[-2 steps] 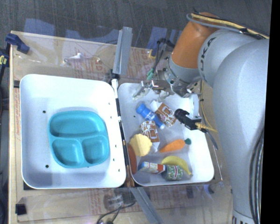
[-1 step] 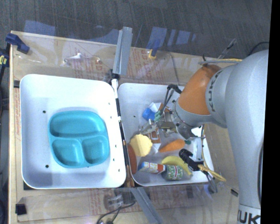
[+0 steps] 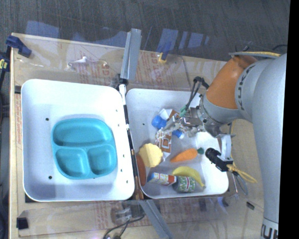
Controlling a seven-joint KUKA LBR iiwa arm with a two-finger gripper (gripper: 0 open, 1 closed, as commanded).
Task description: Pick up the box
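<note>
The end effector point(image 3: 182, 122) is seen low in the right bin point(image 3: 140, 98), poised over the upper part of the clutter. Whether it is spread or closed cannot be told at this moment; its metal parts are lost against the items beneath, and nothing can be confirmed as gripped.

The box point(image 3: 163, 137), a small brown-and-white printed carton, is judged to be the task's thing. It is found just above the yellow lemon-like fruit point(image 3: 150, 154) and touching it or very nearly so, with the end effector just beyond it on the arm's side. A blue-capped item point(image 3: 158, 121) is crowded in above the fruit too, close against the carton. To the right of the fruit a carrot point(image 3: 183, 155) is laid, and below that a banana point(image 3: 189, 173) and a small bottle point(image 3: 162, 178). Far left of the fruit, a blue divided tray point(image 3: 83, 147) is seated in the left bin point(image 3: 33, 93).

Trouble is expected from the crowding. A neighbour could be pinched along with the carton, or the carton could be nudged aside against the fruit and missed. A tilted carton could also be clipped by one corner and dropped on the lift.
</note>
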